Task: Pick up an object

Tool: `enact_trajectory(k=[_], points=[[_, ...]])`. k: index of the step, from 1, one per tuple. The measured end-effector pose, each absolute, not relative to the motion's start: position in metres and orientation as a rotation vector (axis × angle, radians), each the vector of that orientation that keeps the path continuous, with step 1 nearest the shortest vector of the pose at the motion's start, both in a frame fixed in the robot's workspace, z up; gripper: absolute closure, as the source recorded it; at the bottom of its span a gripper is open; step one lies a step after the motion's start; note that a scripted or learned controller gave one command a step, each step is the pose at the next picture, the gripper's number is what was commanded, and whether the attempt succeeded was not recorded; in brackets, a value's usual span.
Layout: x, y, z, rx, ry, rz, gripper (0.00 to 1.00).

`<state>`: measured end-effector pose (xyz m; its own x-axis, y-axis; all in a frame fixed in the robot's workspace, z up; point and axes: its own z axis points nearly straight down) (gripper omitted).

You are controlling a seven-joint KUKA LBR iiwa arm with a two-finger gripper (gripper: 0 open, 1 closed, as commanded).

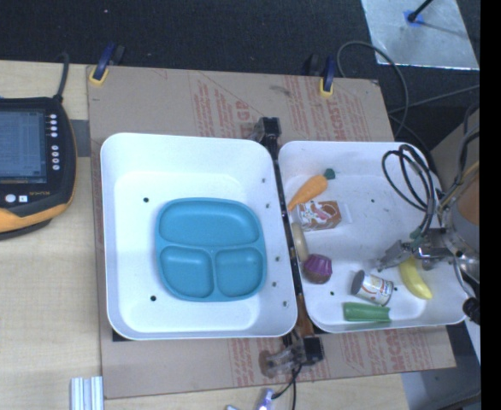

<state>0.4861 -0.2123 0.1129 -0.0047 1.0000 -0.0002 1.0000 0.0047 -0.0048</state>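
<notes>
A desk (54, 314) carries two shallow white bins side by side, seen from above at a slant. The left bin (131, 169) holds a blue divided plate (209, 248) near its middle. The right bin (362, 165) holds the loose things: a carrot (309, 190) at the upper left corner, a small packet (321, 215) just below it, a purple onion (317, 268) by the left wall, a can (374, 289) on its side near the lower edge, a green pepper (366, 313) against the lower edge, and a banana (416, 280) near the lower right corner. The arm reaches in from the right, and its end effector (409, 252) sits low over the right side of that bin, just above and beside the banana's upper end; whether it is released or clenched cannot be told, and nothing shows grasped in it. The banana looks the nearest target, with the can a little to its left. To pick it well, the end effector should likely centre over the banana's middle, straddle its narrow width, and keep clear of the bin wall and the can.
</notes>
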Motion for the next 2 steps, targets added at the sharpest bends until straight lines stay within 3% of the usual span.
enact_trajectory(k=[1, 2], points=[[0.4870, -0.2133, 0.1238, -2.210, -2.232, 0.007, 1.00], [0.4871, -0.2132, 0.1238, -2.210, -2.232, 0.007, 0.00]])
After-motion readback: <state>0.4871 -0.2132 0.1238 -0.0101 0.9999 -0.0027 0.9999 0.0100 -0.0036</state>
